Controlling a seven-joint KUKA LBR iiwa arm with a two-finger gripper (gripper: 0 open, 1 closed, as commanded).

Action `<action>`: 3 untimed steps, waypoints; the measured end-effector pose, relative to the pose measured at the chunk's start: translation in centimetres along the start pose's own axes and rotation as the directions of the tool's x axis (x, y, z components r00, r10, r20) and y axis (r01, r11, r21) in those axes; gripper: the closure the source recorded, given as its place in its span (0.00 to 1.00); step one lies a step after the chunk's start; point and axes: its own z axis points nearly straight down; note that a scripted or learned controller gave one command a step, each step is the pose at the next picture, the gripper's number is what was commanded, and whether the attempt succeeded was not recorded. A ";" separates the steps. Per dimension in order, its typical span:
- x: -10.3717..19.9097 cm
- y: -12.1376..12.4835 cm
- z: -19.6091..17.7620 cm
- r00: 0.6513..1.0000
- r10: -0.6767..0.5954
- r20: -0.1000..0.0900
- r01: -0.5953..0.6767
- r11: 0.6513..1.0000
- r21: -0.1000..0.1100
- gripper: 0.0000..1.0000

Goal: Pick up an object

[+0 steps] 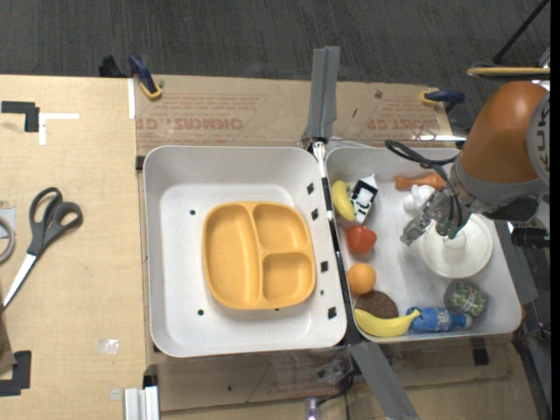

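My gripper [431,228] hangs low over the right bin [499,322], its fingers apart with nothing between them. It sits between a white crumpled item [420,201] and a white round dish [457,250]. An orange carrot-like piece [418,181] lies just behind it. To its left are a small yellow banana [341,201], a black-and-white item [364,194], a red piece [360,239] and an orange [361,277]. Along the front lie a brown round thing [376,304], a larger banana [385,324], a blue bottle [437,320] and a greenish ball [465,297].
The left bin [166,261] holds a yellow divided plate [259,255]. Scissors [39,230] lie on the bench at the far left. A grey divider post [322,94] stands behind the wall where the two bins meet.
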 end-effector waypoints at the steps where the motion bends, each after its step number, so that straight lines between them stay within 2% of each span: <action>1: 0.0 0.0 0.0 1.000 0.000 0.001 0.000 1.000 0.000 0.00; 2: -3.9 5.1 2.5 1.000 0.001 0.004 -0.001 1.000 -0.002 0.00; 3: -8.8 -1.3 2.6 1.000 0.007 -0.019 -0.007 1.000 -0.002 0.00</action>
